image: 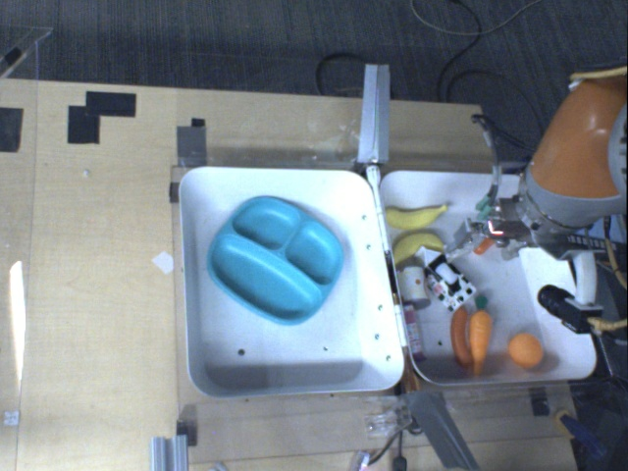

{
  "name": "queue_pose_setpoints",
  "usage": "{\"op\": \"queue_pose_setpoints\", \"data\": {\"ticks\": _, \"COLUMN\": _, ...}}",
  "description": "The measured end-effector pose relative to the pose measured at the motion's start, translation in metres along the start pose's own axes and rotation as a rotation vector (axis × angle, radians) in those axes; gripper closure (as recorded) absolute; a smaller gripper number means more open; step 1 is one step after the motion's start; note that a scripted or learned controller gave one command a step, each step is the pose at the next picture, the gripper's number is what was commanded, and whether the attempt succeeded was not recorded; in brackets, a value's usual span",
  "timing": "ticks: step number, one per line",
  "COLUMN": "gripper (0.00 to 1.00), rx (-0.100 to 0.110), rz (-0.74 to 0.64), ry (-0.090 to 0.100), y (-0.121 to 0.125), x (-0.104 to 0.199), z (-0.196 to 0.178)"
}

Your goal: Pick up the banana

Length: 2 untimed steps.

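Two yellow bananas lie against the left wall of the right bin (549, 376). The upper banana (416, 215) sits near the bin's back left corner, and the lower banana (416, 246) curves just in front of it. My gripper (456, 275) hangs over the middle of the right bin, below the grey wrist and the orange band. It is just right of the lower banana and a little nearer the front. I see nothing yellow in it.
An orange carrot-shaped toy (473, 338) and a small orange ball (526, 351) lie at the front of the right bin. A small white item (412, 284) rests by the divider. The left bin (294, 376) holds a blue divided plate (278, 256).
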<state>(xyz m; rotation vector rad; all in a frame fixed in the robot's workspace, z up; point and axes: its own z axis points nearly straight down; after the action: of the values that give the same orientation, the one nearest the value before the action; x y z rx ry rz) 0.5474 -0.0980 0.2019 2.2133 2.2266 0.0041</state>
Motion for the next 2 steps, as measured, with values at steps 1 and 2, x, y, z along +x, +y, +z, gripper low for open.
{"op": "queue_pose_setpoints", "data": {"ticks": 1, "gripper": 0.0, "rx": -0.001, "rz": 0.004, "ry": 0.0, "y": 0.069, "x": 0.016, "z": 0.061}}
{"op": "queue_pose_setpoints", "data": {"ticks": 2, "gripper": 0.0, "rx": -0.008, "rz": -0.053, "ry": -0.002, "y": 0.124, "x": 0.001, "z": 0.113}}
